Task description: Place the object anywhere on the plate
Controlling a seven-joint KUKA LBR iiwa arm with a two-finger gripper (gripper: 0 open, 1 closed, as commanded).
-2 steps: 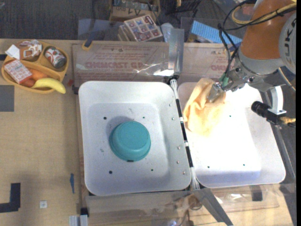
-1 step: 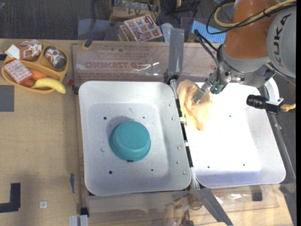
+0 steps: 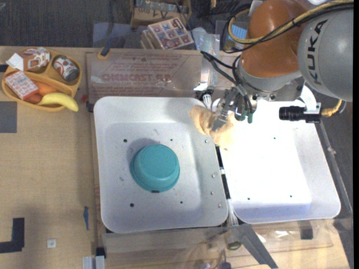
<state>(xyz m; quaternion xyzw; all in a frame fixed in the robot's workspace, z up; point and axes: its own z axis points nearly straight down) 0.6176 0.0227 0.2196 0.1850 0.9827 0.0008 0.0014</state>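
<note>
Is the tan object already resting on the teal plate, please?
No: the tan object sits at the hand, over the rim between the bins, well apart from the teal plate in the left bin.

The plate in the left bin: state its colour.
Teal, a round plate, seen clearly in the camera view.

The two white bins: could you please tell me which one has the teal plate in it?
The left bin holds the teal plate, near its middle. The right bin does not. A tan object sits at the gripper, over the rim between them.

Single fixed camera above the bench, looking down at a slant; both white bins (image 3: 112, 206) lie within frame.
</note>
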